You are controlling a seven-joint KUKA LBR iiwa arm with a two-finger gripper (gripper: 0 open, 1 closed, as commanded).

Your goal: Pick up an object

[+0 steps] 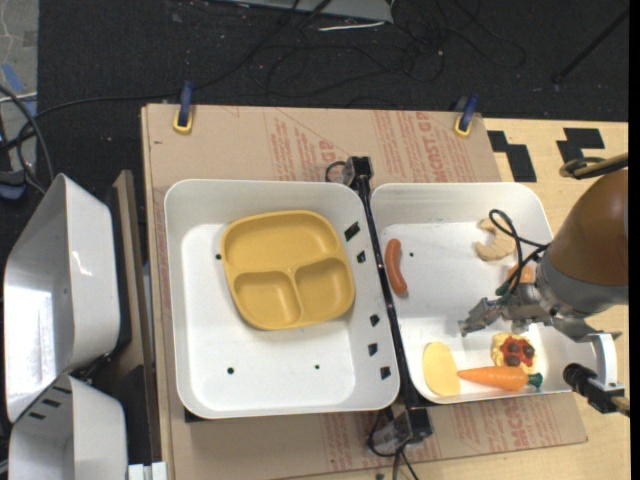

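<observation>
The left bin (200, 368) holds a yellow divided plate (288, 268). In the right bin (450, 203), the end effector (483, 315) hangs low (its opening cannot be told). The carrot (492, 376) lies crosswise, tip pointing left, near the front wall; the sausage (397, 266) lies lengthwise by the divider.

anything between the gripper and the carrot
Nothing visible does. The gripper sits in the right bin just above the carrot, with bare bin floor between them; the yellow slice lies left of that path.
</observation>
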